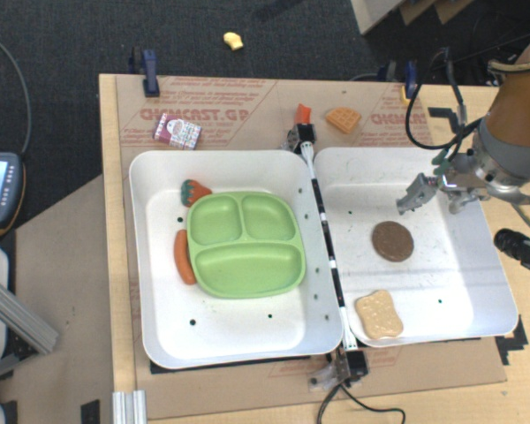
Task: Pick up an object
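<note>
Poised over the far side of the right-hand shallow white bin (477,325), the grey two-finger gripper (435,193) hangs with fingers spread and nothing in them, apparently lining up on the round brown disc (393,240) lying mid-bin just below it.

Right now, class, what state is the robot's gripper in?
Gripper: open, holding nothing, over the right bin above the brown round patty.

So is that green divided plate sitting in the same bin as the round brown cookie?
No, the green plate lies in the left bin, while the brown cookie lies in the right bin.
</note>
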`<state>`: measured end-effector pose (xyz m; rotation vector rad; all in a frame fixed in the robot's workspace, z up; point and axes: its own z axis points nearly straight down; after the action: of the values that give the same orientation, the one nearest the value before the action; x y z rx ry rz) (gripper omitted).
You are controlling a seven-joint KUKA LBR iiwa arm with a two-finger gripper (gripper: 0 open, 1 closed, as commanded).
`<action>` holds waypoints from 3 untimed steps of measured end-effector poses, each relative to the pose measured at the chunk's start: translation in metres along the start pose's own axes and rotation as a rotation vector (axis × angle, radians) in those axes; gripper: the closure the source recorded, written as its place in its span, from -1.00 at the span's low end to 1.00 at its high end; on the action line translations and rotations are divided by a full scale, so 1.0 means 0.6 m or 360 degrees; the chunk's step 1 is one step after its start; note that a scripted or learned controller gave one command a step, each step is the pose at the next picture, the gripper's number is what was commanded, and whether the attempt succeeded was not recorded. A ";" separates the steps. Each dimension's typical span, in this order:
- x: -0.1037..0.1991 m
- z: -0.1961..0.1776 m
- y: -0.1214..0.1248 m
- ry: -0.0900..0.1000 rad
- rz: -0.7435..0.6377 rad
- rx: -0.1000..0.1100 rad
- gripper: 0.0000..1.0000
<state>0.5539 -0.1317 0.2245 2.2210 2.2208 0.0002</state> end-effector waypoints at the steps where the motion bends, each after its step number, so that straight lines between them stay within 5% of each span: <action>1: 0.019 0.132 0.000 0.0005 -0.0001 0.0015 -1.00; 2: 0.002 0.239 0.015 0.0001 0.0001 0.0007 -1.00; 3: 0.004 0.216 0.017 0.0000 0.0001 -0.0003 1.00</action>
<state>0.5640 -0.1296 0.0950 2.2208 2.2195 0.0020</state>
